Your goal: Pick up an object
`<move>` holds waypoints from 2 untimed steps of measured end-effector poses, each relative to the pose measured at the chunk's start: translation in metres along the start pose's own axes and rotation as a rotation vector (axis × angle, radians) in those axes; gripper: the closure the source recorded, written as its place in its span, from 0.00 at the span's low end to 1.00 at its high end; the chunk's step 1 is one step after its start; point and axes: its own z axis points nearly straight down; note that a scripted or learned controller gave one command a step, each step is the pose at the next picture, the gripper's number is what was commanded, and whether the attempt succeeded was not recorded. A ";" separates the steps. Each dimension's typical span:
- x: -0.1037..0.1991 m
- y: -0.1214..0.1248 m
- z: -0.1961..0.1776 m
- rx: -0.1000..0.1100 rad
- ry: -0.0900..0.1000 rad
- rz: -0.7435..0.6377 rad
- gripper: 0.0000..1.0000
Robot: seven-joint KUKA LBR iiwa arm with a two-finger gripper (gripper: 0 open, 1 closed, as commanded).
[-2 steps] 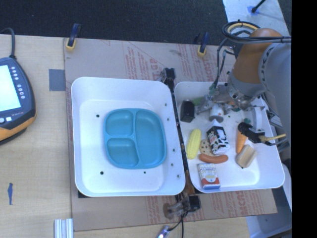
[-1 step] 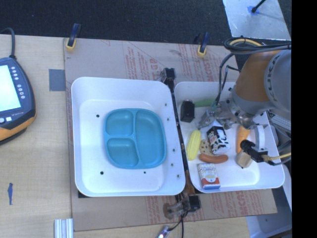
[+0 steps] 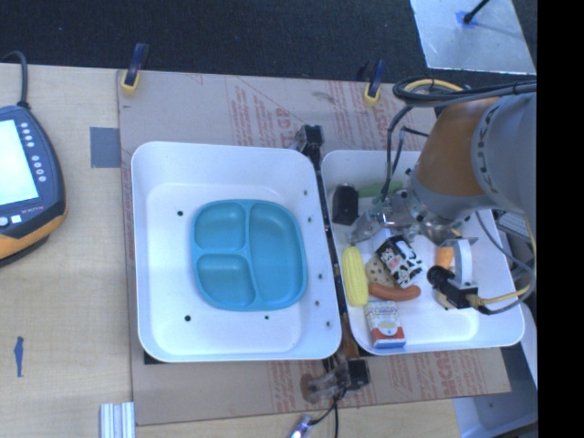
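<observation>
Seen from the fixed camera above the bench, the grey robot arm (image 3: 497, 167) with its orange band enters from the right and bends down over the right-hand shallow white plastic bin (image 3: 474, 334). Its metal two-finger gripper (image 3: 381, 219) hangs low over the upper middle of that bin, close above the clutter; whether the jaws are open or closed cannot be told, and nothing is visibly between them.

Below the gripper lies a small black-and-white patterned toy (image 3: 399, 260), beside a brown rounded piece (image 3: 375, 269). A smooth yellow corn cob (image 3: 354, 275) lies lengthwise along the bin's left wall, a glossy red sausage (image 3: 397, 291) crosses just beneath the patterned toy, and a small red, white and blue carton (image 3: 384, 324) sits near the front wall. A black rectangular block (image 3: 344, 203) rests at the upper left of the bin, and an orange piece (image 3: 443, 255) shows to the right.

The left-hand white bin (image 3: 155, 245) holds a light-blue moulded plastic tray (image 3: 248, 254) with three rounded compartments. A grey-and-orange handheld control pendant (image 3: 27, 185) lies on the wooden bench at far left.
</observation>
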 end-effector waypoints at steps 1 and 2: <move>0.001 -0.013 0.000 0.000 0.000 0.002 0.00; 0.002 0.006 0.000 -0.002 -0.001 0.000 0.00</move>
